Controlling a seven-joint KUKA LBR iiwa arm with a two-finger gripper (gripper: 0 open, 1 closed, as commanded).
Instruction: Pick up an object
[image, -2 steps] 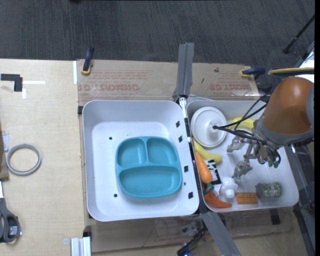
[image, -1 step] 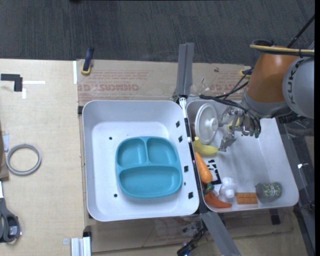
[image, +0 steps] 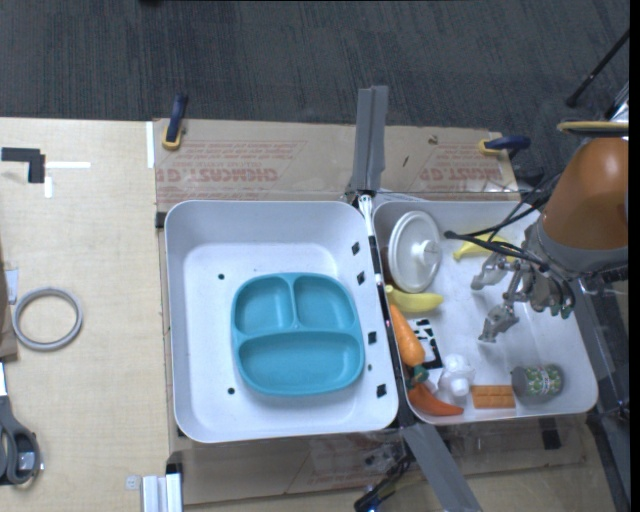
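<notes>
A cluster of small items waits in the right-hand bin: a yellow banana lying just beside a round metal lid, an orange carrot along the bin's left wall, a red pepper in the near corner, a white bottle-like piece, an orange block and a greenish can on its side. None of them is lifted. The gripper hangs over the middle of this bin, above a bare patch of floor between the banana and the can; its jaws appear to stand partly apart with nothing between them, though the view is too coarse to be sure how wide. The grey arm with its orange band reaches in from the right. A second yellow piece lies behind the wrist cabling.

To the left, the other bin carries a teal divided plate. On the worktop beyond lie a roll of tape and scissors.

Judged from this, the pick is not yet begun. A clean try would likely favour the can or the block, which sit apart from their neighbours, with the jaws centred across the narrow side before descending.
</notes>
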